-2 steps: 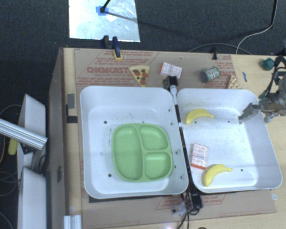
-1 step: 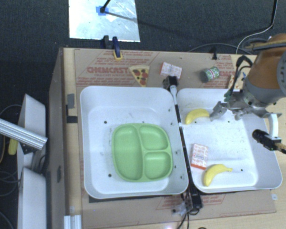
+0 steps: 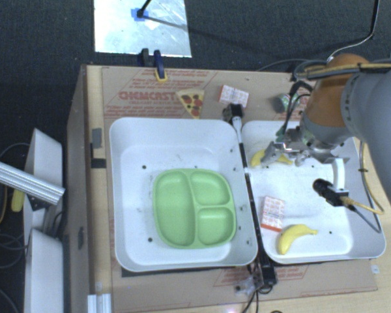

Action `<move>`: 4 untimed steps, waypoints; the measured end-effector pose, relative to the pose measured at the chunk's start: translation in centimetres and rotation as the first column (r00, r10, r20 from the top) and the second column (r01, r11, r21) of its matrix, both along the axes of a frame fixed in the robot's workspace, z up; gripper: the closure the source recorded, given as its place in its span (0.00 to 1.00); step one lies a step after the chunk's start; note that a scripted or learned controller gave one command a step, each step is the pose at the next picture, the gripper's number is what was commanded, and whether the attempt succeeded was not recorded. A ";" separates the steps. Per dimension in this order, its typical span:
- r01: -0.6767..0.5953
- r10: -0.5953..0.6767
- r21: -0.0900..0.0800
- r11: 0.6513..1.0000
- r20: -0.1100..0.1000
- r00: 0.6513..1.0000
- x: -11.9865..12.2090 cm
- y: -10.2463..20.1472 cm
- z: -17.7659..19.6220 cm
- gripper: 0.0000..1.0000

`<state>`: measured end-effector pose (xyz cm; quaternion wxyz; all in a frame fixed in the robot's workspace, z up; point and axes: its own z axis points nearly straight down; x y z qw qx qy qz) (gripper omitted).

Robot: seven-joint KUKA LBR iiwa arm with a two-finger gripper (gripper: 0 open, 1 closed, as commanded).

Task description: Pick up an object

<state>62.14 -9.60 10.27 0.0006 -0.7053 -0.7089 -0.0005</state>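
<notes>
Right bin (image 3: 352,223), near edge: one banana (image 3: 294,236) lying flat, apart from everything but a red-and-white packet (image 3: 272,212) just beyond it. Left bin (image 3: 133,168): green divided plate (image 3: 194,207), flat, roughly central. Farther back in the right bin, by the wall shared with the left bin, the gripper (image 3: 274,154) sat low over a second yellow fruit (image 3: 257,159), which stuck out to either side of it (jaws spread or pinching, I could not tell from where I stood). Beyond the bins, on the cardboard: a toy pizza slice (image 3: 191,102) and a small printed packet (image 3: 234,95) near it.
</notes>
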 end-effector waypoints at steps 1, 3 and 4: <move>0.000 0.000 -0.001 1.000 -0.001 1.000 3.3 -2.3 -1.9 0.00; -0.001 0.001 -0.001 1.000 0.005 1.000 -0.4 1.7 8.3 1.00; 0.000 0.000 -0.002 1.000 0.003 1.000 -2.6 2.4 12.2 1.00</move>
